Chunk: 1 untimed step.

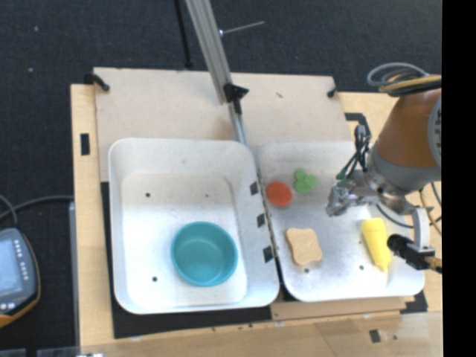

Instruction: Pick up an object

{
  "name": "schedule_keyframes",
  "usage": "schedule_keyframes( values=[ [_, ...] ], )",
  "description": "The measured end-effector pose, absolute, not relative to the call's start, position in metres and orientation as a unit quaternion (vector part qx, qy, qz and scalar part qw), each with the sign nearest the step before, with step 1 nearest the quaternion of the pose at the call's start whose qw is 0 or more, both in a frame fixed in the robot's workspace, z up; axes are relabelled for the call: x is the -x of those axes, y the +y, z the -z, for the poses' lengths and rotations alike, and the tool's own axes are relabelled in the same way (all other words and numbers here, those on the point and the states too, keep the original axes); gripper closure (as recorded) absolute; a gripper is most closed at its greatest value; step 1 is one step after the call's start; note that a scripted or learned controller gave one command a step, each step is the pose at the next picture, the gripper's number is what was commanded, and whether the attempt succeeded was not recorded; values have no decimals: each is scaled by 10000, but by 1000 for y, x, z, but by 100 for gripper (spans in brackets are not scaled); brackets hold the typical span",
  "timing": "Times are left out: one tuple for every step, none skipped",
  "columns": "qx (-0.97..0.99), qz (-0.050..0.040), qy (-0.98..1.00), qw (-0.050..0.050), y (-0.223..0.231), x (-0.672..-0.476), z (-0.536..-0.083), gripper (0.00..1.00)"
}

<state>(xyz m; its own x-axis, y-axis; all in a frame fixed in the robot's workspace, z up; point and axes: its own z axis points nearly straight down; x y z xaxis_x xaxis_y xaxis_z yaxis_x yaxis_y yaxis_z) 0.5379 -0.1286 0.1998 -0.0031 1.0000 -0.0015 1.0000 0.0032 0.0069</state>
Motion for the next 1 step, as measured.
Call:
schedule_keyframes(
  values=[
    [-7058, -18, 7084, 29, -130, -540, -239, 100]
  ],
)
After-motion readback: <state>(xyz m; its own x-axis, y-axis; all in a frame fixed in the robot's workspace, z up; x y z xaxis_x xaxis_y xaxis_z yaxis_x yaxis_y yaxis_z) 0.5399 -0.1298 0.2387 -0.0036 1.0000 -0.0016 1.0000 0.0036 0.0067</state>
